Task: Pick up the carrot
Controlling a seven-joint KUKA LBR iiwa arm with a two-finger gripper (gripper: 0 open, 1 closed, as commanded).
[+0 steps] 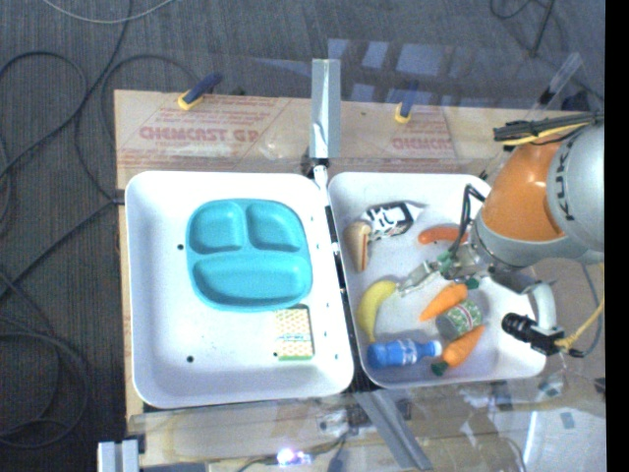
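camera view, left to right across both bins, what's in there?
Blue divided plate → small patterned card in the left bin; then in the right bin: hot dog bun → banana → blue bottle → carrot by the gripper. Items crowded around the carrot overlap; left out.

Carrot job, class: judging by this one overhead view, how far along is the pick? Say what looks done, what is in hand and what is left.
Done: the arm has reached into the right bin, and its gripper sits just above the carrot. In hand: nothing that can be confirmed; the carrot lies on the bin floor beside the banana and a small green can. Left: the grasp and the lift.
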